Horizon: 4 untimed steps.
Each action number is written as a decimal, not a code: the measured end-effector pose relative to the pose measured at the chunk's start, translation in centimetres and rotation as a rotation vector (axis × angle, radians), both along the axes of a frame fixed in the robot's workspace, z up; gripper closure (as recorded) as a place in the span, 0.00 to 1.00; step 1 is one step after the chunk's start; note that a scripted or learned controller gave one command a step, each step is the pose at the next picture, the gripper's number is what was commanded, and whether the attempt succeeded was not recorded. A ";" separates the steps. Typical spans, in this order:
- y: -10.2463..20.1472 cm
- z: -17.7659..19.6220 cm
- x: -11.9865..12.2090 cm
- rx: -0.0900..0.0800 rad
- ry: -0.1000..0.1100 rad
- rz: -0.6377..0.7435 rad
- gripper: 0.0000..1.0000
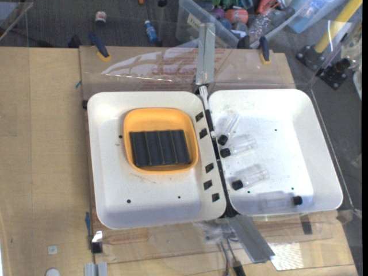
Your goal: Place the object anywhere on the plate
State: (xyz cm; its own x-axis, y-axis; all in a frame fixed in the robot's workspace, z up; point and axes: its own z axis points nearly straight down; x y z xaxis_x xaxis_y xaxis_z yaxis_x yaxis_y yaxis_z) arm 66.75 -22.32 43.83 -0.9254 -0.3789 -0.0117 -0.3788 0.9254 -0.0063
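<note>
An orange plate (131, 121) lies in the left white bin (109, 200). A dark ribbed rectangular block (160, 148) rests flat on the plate, covering most of its middle. The right white bin (305, 125) holds several clear plastic tubes with black caps: one (227, 125) near the divider, one (237, 146) below it, one (249, 177) lower down, and one (282, 200) along the front wall.
A metal divider bar (205, 56) runs between the two bins. A clear crate of coloured toys (241, 4) stands behind the bench. Wooden bench surface (40, 154) stretches to the left of the bins.
</note>
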 end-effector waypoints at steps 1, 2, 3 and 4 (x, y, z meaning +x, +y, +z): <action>0.1 0.0 0.0 -0.004 0.000 0.389 1.00; 0.1 -0.1 0.0 -0.007 0.001 0.776 1.00; 0.1 -0.1 0.0 -0.010 0.001 1.170 1.00; 0.1 -0.1 0.0 -0.013 0.002 1.554 1.00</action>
State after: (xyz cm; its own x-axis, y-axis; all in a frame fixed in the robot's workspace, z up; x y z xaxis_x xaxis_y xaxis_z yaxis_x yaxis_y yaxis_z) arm 66.76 -22.19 43.70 0.3631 -0.9318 0.0001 -0.9317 -0.3631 -0.0093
